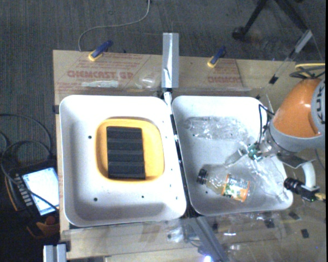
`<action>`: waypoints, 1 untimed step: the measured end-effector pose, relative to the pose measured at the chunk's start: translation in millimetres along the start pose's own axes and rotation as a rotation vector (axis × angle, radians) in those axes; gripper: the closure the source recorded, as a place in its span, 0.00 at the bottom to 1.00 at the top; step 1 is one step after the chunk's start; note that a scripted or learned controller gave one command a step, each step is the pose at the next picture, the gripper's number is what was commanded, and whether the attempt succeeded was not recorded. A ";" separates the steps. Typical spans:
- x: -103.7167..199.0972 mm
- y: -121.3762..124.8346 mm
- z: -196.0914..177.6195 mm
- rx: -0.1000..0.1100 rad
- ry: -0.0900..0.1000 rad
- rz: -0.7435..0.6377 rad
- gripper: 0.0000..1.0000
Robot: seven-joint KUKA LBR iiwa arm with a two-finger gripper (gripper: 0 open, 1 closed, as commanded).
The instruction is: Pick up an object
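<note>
A clear plastic bottle with an orange label and a dark cap lies on its side in the front of the right bin. A crumpled piece of clear plastic lies at the back of that bin. In the left bin sits a yellow dish holding a black ribbed block. My gripper hangs low over the right bin's right side, wrapped in clear film, just above and to the right of the bottle. Nothing shows in its grasp.
The arm's orange band and grey wrist overhang the right bin's right rim. A metal post stands behind the divide between the bins. Two blue-and-yellow clamps hold the cardboard at the back. A tablet lies far left.
</note>
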State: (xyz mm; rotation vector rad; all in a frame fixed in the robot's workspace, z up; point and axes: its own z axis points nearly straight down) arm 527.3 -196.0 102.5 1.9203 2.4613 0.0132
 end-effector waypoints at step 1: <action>41.8 34.3 -90.9 0.018 0.010 -0.059 1.00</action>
